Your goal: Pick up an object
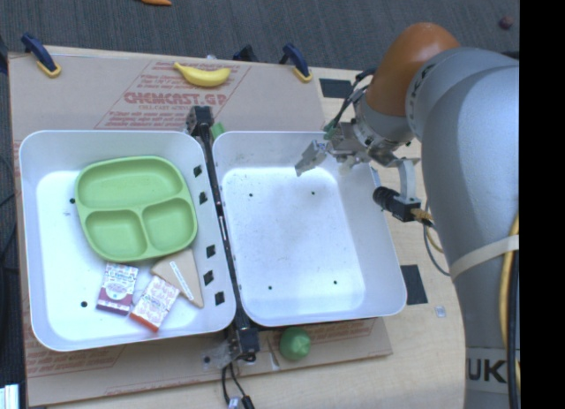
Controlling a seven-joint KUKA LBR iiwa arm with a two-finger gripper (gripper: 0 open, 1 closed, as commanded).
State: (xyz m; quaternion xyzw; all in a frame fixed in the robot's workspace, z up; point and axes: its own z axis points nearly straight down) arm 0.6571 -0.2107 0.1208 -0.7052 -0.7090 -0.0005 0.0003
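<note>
The arm [468,177] looms over the right bin [375,257]; gripper [311,158] grasp unclear; packets [154,303] in the left bin look light, pinchable edgewise.

Tray [134,207], packets [137,294] in left bin [35,248].

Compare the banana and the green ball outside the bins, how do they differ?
The banana is yellow, long and curved; the green ball is round. The banana lies on the cardboard beyond the bins, at the far edge of the bench; the green ball sits at the near edge, just below the right bin. Both rest outside the bins, away from the gripper.
</note>
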